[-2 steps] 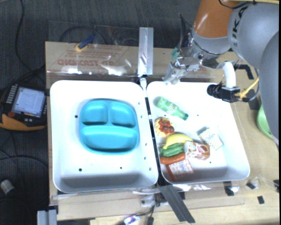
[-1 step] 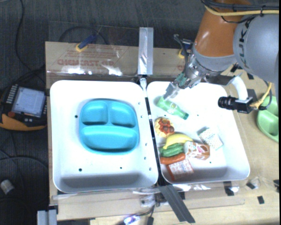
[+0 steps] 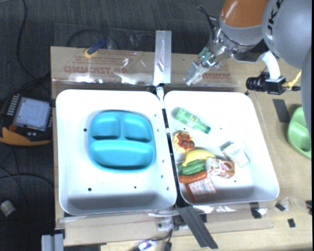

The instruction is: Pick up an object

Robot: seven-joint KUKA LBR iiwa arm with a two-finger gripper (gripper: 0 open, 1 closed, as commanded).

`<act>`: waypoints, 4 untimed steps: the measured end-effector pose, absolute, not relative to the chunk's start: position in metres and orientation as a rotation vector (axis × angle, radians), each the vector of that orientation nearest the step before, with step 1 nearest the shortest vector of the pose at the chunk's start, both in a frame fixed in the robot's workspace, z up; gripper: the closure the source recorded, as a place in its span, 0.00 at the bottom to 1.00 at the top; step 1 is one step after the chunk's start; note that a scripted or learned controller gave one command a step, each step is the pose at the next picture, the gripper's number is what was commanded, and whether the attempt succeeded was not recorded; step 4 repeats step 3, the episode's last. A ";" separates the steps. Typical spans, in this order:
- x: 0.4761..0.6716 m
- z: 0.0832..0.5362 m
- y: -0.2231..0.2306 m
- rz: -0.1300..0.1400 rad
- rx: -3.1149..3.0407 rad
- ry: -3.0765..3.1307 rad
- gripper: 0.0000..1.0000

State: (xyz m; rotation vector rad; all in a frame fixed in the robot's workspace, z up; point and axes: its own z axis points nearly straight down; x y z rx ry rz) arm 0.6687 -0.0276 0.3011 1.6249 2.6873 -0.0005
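Observation:
My gripper (image 3: pixel 198 71) hangs behind the right bin's (image 3: pixel 261 140) back rim, over the taped cardboard, and nothing shows in it. Several small items lie in the right bin. A green bottle (image 3: pixel 191 120) lies near the back left, closest to the gripper. Along the left wall sit a red and yellow toy (image 3: pixel 183 139), a banana (image 3: pixel 200 155), a green vegetable (image 3: pixel 192 167) and an orange sausage-like piece (image 3: pixel 191 177). A patterned white packet (image 3: pixel 234 153), a red and white wrapper (image 3: pixel 221 168) and a reddish box (image 3: pixel 201 189) lie nearby.
The left bin (image 3: pixel 73 182) holds a blue divided tray (image 3: pixel 121 140). A metal strip (image 3: pixel 163 56) stands upright behind the seam between the bins. A black fixture (image 3: pixel 264 82) sticks out at the right, and a green object (image 3: pixel 299 129) sits on the bench's right edge.

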 end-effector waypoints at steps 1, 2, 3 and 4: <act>0.665 0.434 -0.042 -0.003 1.612 2.694 1.00; 0.668 0.273 -0.014 -0.002 1.305 2.858 1.00; 0.624 0.248 0.094 0.000 1.360 2.835 1.00; 0.624 0.248 0.094 0.000 1.360 2.835 1.00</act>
